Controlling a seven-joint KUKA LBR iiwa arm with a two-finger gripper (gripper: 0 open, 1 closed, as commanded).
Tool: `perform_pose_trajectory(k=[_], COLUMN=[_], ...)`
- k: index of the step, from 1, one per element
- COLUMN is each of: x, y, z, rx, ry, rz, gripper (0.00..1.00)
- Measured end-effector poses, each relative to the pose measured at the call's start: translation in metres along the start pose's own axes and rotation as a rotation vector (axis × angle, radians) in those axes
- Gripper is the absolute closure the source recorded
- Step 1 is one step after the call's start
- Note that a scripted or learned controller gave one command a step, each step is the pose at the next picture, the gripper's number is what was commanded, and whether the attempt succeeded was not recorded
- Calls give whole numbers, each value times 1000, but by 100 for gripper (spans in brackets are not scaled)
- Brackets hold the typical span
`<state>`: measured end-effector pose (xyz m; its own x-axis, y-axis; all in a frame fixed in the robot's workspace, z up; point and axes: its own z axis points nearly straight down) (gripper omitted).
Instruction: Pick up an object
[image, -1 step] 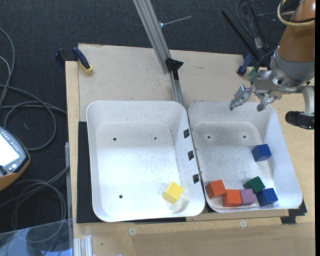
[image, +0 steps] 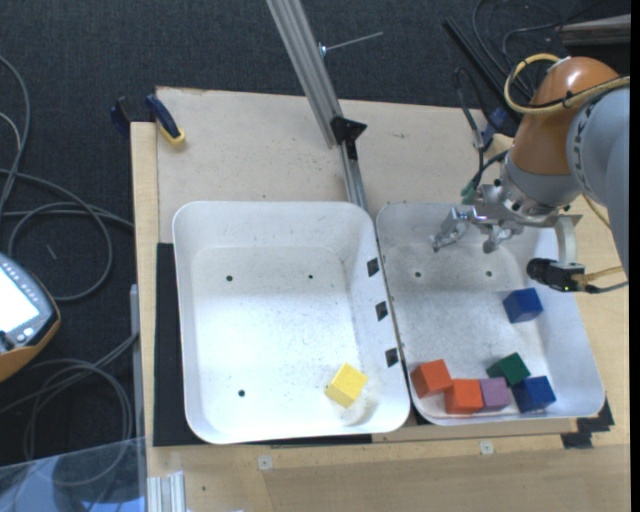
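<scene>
Down at the front edge of the right bin (image: 590, 375) sits a little cluster of blocks: an orange block (image: 432, 377), a second orange block (image: 464, 396) touching a purple block (image: 495, 393), then a green block (image: 511, 368) and a dark blue block (image: 535, 393) in the front right corner. Over in the left bin (image: 190, 300) a yellow block (image: 347, 384) lies alone near its front right corner. Further back, a lone blue block (image: 522, 304) sits by the right bin's right wall, apart from the rest, so I'd guess it's the easiest pick. They look like small rigid cubes, probably light and not fragile; squeezing two flat opposite faces should do. At the back of the right bin the gripper (image: 470, 236) hangs with its fingers spread apart, nothing between them.
</scene>
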<state>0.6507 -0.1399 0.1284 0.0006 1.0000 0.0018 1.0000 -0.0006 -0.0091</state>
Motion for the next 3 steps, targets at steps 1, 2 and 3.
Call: perform_pose_trajectory(k=[1, 2, 3], x=[3, 31, 55], y=[20, 14, 9], z=[-19, 32, 28], rx=[-14, -2, -6], ry=[-2, 1, 0], rz=[-2, -4, -3], gripper=[0, 0, 0])
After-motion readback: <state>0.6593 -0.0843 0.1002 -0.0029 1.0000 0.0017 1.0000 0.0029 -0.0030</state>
